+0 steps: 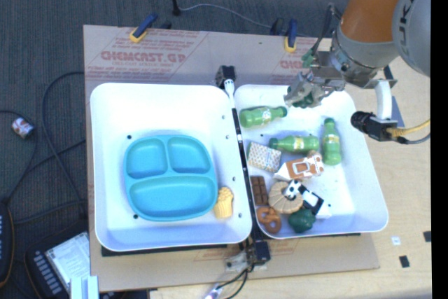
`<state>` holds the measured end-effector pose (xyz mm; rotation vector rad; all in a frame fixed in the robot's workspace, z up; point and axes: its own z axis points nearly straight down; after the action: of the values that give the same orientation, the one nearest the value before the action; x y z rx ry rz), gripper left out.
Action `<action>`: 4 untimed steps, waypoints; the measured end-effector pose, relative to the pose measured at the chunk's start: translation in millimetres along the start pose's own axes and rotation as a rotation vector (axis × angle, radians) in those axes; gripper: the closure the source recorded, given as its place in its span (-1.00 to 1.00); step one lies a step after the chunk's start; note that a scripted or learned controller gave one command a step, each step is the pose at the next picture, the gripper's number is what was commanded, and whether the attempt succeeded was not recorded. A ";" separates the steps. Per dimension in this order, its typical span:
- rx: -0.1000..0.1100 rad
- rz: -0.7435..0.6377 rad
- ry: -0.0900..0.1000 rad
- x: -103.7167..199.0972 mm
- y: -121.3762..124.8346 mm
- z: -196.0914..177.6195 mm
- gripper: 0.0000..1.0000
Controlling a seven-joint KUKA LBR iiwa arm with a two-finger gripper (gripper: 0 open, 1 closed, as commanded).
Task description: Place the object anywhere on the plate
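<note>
The blue three-compartment plate (170, 175) lies in the left bin (112, 108), with nothing on it. A small yellow corn-like toy (224, 202) rests on the bin floor just off the plate's right rim. My gripper (306, 94) hangs over the far edge of the right bin (364, 185), a little right of a lying green bottle (262, 115). A dark patch shows at the gripper's tip, and I cannot make out what it is.
The right bin holds two more green bottles (295, 144) (330, 141), a waffle piece (264, 156), a small carton (302, 169), a chocolate bar (260, 189), a pretzel (268, 219), a black-and-white toy (308, 197) and a green pepper (302, 220). Clamps (143, 28) (290, 36) pin the board.
</note>
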<state>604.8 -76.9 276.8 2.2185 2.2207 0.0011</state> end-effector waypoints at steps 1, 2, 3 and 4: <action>0.006 0.000 0.002 64.9 -48.0 46.8 1.00; 0.006 0.000 0.001 90.3 -71.3 93.2 1.00; 0.005 -0.001 0.002 141.9 -86.4 92.5 1.00; 0.004 0.000 0.001 136.5 -40.6 92.7 1.00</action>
<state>564.3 59.4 183.9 2.2211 2.2226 -0.0026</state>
